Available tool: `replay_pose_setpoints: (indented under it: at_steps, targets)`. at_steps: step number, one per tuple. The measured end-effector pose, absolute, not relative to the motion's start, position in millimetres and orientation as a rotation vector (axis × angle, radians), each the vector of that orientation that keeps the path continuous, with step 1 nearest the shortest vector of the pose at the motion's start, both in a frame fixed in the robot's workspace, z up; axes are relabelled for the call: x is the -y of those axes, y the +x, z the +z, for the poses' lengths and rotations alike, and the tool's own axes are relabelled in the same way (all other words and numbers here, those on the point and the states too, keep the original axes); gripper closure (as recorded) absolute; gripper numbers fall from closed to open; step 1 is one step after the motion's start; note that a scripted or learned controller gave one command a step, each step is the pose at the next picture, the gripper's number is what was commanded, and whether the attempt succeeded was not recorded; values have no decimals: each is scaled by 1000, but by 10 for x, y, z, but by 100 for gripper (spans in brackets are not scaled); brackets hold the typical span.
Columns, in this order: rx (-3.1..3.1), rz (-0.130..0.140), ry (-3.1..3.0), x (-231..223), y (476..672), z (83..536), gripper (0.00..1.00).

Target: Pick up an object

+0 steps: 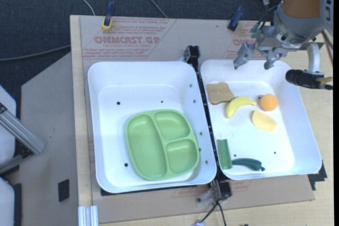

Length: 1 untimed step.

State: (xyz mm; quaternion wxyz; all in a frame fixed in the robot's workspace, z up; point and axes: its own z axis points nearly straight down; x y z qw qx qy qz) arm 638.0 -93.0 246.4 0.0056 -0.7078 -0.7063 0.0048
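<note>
Brown board bench printed "CHEMCAST GP" in red sits on dark carpet with loose cables at 11 o'clock, blue clamps along its far edge at 12, and holds two white bins: left bin has a green divided plate, right bin has a toast slice, banana, orange, pale yellow wedge, and green handled tool at its 7 o'clock. Gripper hangs over the right bin's 12 o'clock rim, fingers spread wide with nothing between them, apart from every item.
</note>
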Motion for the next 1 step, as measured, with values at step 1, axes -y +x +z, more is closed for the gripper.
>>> replay_pose_setpoints:
  at_steps: [1]
  targets:
    - [2221, 1, -2221, 928, 6403, 2545, 0]
